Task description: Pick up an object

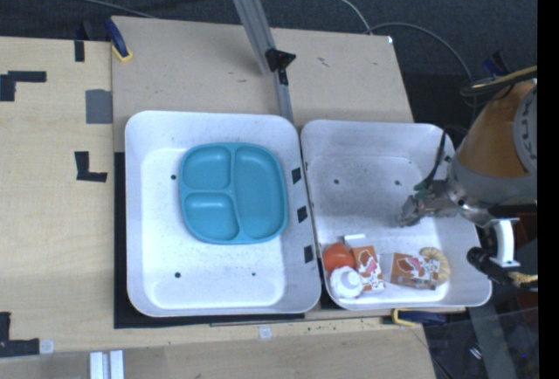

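Two shallow white plastic bins sit side by side on the tan tabletop (349, 72). One teal three-compartment plate (234, 193) lies in the left bin (148, 220). Against the near wall of the right bin (367, 150) cluster four small objects: one orange-red ball (338, 258), one white round piece (347, 282) just below it, one red-and-white packet (368, 268) beside both, and one red patterned packet (419, 269) farther right. One grey arm's gripper (417, 208) hangs above that cluster, apart from it; whether its fingers are apart or together cannot be told.
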Available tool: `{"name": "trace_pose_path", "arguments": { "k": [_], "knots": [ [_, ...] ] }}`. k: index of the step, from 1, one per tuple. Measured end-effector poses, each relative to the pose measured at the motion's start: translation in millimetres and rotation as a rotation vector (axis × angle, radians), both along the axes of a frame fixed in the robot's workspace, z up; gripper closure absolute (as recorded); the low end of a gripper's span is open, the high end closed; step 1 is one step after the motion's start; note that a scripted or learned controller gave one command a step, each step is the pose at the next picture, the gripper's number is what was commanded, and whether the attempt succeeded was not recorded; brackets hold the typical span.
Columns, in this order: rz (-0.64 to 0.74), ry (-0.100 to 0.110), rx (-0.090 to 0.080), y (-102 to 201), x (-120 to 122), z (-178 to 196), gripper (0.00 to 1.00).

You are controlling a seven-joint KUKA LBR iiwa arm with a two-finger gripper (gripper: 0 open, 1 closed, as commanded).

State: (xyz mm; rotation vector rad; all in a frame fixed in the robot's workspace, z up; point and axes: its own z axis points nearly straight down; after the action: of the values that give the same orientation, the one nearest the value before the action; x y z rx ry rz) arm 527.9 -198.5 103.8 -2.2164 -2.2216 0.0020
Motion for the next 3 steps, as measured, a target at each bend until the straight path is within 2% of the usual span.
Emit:
{"name": "trace_pose_path", "arguments": {
  "k": [1, 2, 3],
  "knots": [
    [-0.001, -0.006, -0.002, 1.5, -1.9, 42.3, 1.0],
    [0.0, -0.009, -0.004, -0.6, 6.9, 102.5, 1.0],
    [-0.001, -0.006, -0.003, -0.4, 7.9, 134.4, 1.0]
  ]
}}
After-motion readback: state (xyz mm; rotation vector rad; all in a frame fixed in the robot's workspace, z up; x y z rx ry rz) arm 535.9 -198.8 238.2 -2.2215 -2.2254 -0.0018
